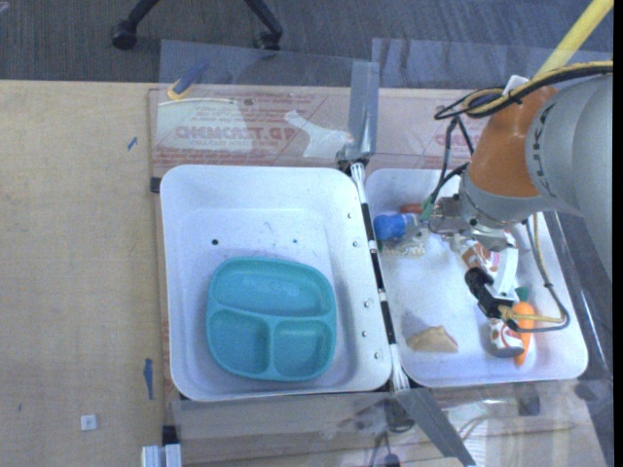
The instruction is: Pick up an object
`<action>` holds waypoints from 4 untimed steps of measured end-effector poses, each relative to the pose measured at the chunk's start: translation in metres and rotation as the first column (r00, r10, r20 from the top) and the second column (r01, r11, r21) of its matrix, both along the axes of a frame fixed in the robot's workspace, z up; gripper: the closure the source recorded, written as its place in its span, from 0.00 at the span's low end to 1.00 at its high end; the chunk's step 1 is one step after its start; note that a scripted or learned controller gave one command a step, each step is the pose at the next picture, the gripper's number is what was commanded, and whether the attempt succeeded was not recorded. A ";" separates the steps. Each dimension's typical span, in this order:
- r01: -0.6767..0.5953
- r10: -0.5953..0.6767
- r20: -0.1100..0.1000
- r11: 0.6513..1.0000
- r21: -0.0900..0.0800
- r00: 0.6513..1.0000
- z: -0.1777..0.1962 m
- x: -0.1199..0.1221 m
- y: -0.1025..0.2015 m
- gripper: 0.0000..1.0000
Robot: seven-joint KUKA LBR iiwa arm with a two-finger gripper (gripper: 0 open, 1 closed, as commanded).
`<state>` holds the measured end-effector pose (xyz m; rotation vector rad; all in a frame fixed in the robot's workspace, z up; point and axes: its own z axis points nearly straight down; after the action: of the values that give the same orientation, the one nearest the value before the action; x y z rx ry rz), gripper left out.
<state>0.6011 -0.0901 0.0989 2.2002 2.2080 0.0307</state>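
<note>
In the right bin [565, 358], a small blue object [390, 226] lies by the left wall near the back. Just beside it to the right lies a pale, crumpled clear piece [412, 246]. A tan wedge-shaped object [432, 338] rests near the front. An orange object [524, 315] and a grey-and-white one [500, 340] sit at the front right. My gripper [440, 224] hangs low over the back of this bin, right of the blue object, and its tip is hidden under the wrist.
The left bin [195, 202] holds a teal divided plate [272, 318] in its front half. A raised divider [371, 261] separates the two bins. The arm's grey and orange body covers the right bin's back right corner.
</note>
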 end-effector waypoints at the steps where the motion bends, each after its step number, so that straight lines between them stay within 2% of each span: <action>1: -0.001 0.001 -0.001 1.000 0.001 1.000 -0.001 0.001 0.000 0.00; 2: 0.001 -0.001 0.000 1.000 0.002 1.000 -0.001 -0.022 0.001 0.00; 4: 0.002 -0.002 -0.010 1.000 0.003 1.000 -0.003 -0.006 -0.002 0.00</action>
<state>0.5951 -0.0923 0.0963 2.2092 2.2121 0.0232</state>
